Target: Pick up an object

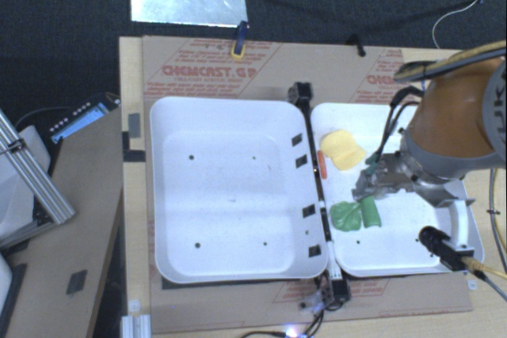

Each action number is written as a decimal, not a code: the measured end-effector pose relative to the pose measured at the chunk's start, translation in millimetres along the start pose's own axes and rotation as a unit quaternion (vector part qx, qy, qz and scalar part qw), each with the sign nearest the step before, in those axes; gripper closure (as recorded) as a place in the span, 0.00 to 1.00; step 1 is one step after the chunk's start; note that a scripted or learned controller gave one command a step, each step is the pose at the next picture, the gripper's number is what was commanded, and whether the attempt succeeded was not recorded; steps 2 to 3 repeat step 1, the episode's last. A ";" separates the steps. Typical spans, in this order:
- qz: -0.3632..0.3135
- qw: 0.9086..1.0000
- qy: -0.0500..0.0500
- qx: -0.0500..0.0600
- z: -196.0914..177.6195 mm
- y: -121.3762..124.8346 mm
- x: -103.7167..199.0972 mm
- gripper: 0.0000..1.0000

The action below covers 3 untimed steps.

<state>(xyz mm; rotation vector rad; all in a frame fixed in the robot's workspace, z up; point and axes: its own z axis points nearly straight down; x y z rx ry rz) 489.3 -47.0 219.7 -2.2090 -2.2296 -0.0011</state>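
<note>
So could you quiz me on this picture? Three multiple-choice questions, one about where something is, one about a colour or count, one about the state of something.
1. Which bin holds the yellow object?
A. the left bin
B. the right bin
C. neither, it lies on the bench

2. What colour is the object beneath the gripper?
A. blue
B. green
C. black

3. How does the thin orange stick lie?
A. flat, close to the divide between the bins
B. standing on end in the left bin
C. on top of the yellow object

Answers: 1 B, it lies in the right bin, near its far end. 2 B, the green object lies just below the gripper. 3 A, it lies flat along the right bin's left wall.
</note>
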 end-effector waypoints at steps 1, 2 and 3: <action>-0.002 1.000 0.000 -0.003 -23.3 -1.2 81.0 1.00; -0.002 1.000 0.000 -0.003 -23.3 -1.2 81.0 1.00; -0.002 1.000 0.000 -0.003 -23.3 -1.2 81.0 1.00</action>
